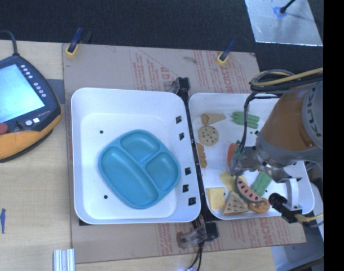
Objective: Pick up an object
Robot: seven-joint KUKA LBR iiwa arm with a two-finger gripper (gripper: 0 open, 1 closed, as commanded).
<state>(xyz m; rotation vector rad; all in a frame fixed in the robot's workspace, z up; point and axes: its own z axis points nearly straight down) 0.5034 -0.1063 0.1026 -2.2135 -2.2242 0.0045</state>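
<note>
- Bins side by side on the desk: the left bin [82, 151] carries a blue divided plate [139, 168] lying flat near its middle, and the right bin [217, 99] carries a scatter of toy food.
- The arm [290, 123] reaches in from the desk's right edge and hangs over the right bin's middle, with the pincer [242, 164] down among the food.
- I cannot tell how the pincer stands; the wrist covers it from above.
- Just beside the pincer lie a red piece [232, 150] and a watermelon slice [246, 189], the slice toward the bin's near edge.
- A pizza wedge [235, 204], a yellow cheese block [216, 197] and a pretzel [259, 206] sit along the right bin's near edge.
- A round cookie [207, 135] lies near that bin's left wall, with a green piece [245, 118] toward its far edge.
- A handheld screen [17, 109] rests at the desk's left edge, well apart from both bins.
</note>
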